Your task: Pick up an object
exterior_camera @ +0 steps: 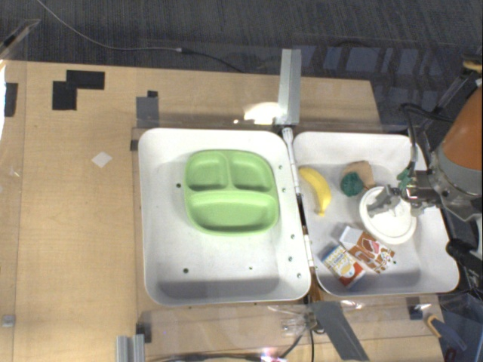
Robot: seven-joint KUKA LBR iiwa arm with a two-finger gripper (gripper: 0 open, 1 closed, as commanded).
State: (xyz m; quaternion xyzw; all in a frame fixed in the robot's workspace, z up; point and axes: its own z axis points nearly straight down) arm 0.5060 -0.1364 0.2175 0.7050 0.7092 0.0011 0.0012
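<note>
Worktop (pixel 75 225) of pale wood, bearing two shallow white bins side by side. Left bin (pixel 162 277) taken up by a green divided plate (pixel 230 191), near its middle and well apart from everything else. Right bin (pixel 430 274) crowded with the likelier candidates for picking. Grey arm (pixel 460 138) with its orange band reaching in over that bin's right wall. Next in size, a round white bowl (pixel 392 228) right of the bin's middle; then a yellow banana (pixel 318 187) lying close along the wall between the bins; then a printed carton (pixel 370 255) and a smaller blue box (pixel 337 259), just beside each other toward the near edge; then a brownish lump (pixel 364 172) touching a small teal ball (pixel 351 185) between banana and bowl. Smallest of all, the gripper (pixel 389 200), poised at the bowl's far rim, whether touching it or just above impossible to say; released or clenched, cannot tell, and nothing seen held. Step in hand, most likely: closing in on the bowl, grasp not yet made. Next move, by this reading: settle squarely over the rim, clamp on one wall of the bowl, then lift straight up, clear of the carton just below.
</note>
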